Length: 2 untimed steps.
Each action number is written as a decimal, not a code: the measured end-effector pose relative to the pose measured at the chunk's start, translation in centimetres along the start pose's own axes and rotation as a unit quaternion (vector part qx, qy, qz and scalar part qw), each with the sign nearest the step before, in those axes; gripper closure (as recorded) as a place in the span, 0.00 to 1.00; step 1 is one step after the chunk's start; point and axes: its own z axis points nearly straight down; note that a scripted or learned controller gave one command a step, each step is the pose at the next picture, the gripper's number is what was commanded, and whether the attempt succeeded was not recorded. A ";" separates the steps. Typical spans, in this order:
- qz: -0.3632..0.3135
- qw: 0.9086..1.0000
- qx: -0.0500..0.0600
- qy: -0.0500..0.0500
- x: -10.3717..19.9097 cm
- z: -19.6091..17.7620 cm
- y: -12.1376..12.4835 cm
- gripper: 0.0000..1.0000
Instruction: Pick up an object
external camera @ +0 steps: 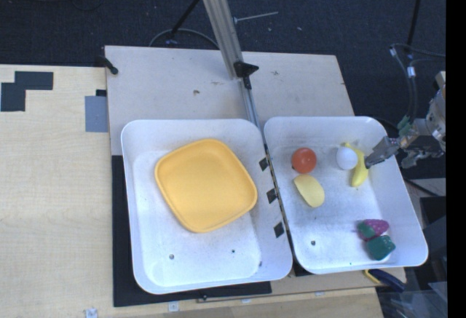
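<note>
Task objects all in right bin [408,207]: red-orange ball [304,160] near its left-centre, pale yellow lemon-shaped piece [309,191] just below it, close, can't tell if touching. White egg-like ball [346,158] further right, touching or just beside yellow banana [358,168], which lies roughly upright along the bin's upper right part. Down in lower right corner, purple piece [373,227] and dark green piece [380,247] together, purple above green, touching. Nothing lifted, all lying on bin floor.

Gripper [380,154] at right bin's right rim, near the banana, dark finger pointing down-left toward it; nothing seen pinched; open or closed can't tell, too small and dark. Arm body [429,136] comes in from right edge.

Left bin [138,236] holds yellow square plate [205,184], lying flat, centre-upper area. Three black clips [271,195] along the seam between bins. Aluminium pole [221,14] slants up from bench behind bins
</note>
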 end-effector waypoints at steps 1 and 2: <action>0.000 1.000 0.002 0.001 0.0 6.2 -0.4 0.00; 0.000 1.000 0.002 0.001 -0.3 12.4 -0.1 0.00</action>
